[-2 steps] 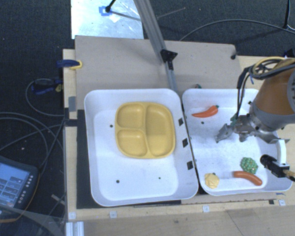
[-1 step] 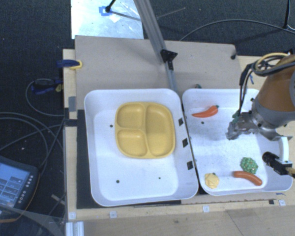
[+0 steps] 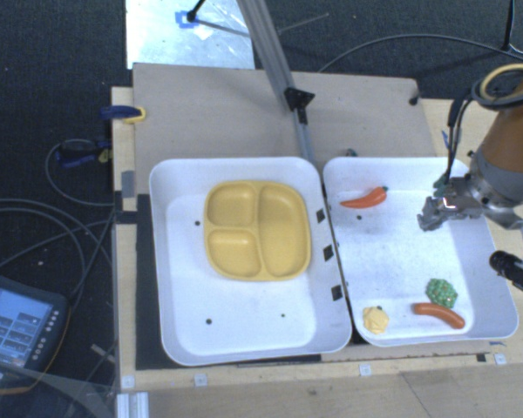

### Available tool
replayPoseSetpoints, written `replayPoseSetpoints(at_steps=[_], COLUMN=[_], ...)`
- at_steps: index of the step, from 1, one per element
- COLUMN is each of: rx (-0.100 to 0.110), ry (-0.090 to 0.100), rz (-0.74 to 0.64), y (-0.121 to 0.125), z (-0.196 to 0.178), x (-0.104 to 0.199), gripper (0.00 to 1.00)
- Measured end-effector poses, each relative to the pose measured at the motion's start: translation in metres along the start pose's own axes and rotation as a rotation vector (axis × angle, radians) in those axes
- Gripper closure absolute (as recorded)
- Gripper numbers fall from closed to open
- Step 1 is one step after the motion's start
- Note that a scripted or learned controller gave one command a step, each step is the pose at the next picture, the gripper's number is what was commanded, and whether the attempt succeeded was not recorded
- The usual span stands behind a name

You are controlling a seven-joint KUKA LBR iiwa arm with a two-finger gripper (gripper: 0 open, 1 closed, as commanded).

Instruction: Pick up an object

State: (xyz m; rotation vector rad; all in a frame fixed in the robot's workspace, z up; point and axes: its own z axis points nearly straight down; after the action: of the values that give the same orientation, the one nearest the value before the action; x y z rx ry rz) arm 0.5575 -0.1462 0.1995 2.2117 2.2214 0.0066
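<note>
Camera view finds the gripper (image 3: 432,215) poised over the right bin (image 3: 392,259), near its right wall, with nothing visible between it and the bin floor; whether its jaws stand open or closed cannot be told, and the pick looks not yet made. Candidates wait apart: an orange chili (image 3: 364,199) by the far-left corner, and along the near edge a yellow piece (image 3: 376,320), a green piece (image 3: 441,292) and a red sausage (image 3: 438,314), the latter two nearly touching. Bare floor mid-bin gives descent room, while the left bin (image 3: 183,312) carries a yellow divided plate (image 3: 257,231).
</note>
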Motion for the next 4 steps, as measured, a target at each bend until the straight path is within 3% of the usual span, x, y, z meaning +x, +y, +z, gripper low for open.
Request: replayPoseSetpoints(at_steps=[1,2,4], rx=[-0.001,0.004,0.008], ry=[0.0,0.003,0.004], rz=[-0.002,-0.007,-0.007], y=[0.002,0.018,0.031], z=[-0.054,-0.06,-0.033], x=[0.0,0.05,0.158], gripper=[1.0,1.0,1.0])
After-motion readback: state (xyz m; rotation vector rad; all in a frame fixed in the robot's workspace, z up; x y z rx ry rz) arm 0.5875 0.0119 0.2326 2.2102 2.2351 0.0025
